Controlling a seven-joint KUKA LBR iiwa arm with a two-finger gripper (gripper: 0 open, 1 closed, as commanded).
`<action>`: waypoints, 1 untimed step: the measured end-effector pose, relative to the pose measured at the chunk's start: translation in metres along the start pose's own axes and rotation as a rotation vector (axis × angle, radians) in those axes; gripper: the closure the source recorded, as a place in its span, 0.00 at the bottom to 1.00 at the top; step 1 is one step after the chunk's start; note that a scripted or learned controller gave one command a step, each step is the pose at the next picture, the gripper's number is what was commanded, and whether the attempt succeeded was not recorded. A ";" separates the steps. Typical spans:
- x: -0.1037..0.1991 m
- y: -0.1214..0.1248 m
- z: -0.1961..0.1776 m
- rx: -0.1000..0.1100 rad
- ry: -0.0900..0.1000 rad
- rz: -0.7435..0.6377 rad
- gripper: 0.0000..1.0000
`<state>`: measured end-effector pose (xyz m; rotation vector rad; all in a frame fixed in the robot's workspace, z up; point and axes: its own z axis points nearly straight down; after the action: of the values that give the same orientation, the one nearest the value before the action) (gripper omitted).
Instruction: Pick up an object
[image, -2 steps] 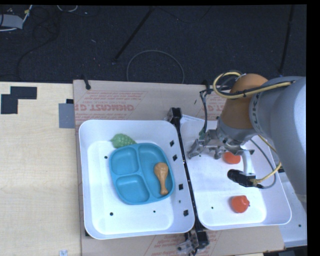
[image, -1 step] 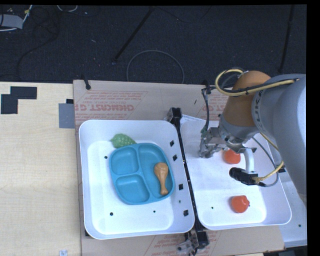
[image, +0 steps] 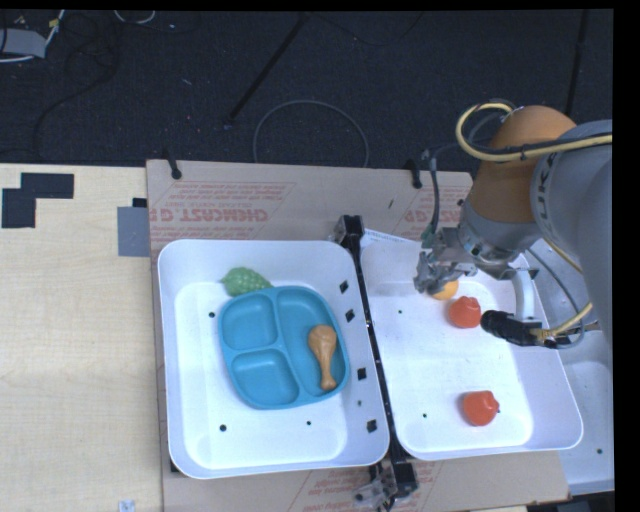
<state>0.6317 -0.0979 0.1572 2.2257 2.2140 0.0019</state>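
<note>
you'll see the grey arm with its orange band reaching in from the right, bent down over the far end of the right shallow white bin (image: 560, 420). its hand (image: 437, 282) sits right on top of a small yellow-orange rounded object (image: 444, 290); you cannot tell how the hand is set. a red round object (image: 464, 313) lies just beside, another red one (image: 480, 407) nearer the front. the left white bin (image: 190, 440) carries a blue divided plastic tray (image: 270, 350) with a tan toy drumstick (image: 324, 352).
</note>
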 end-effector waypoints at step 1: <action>-0.002 0.001 -0.048 0.000 0.000 -0.004 1.00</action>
<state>0.6324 -0.0996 0.2052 2.2210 2.2187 0.0024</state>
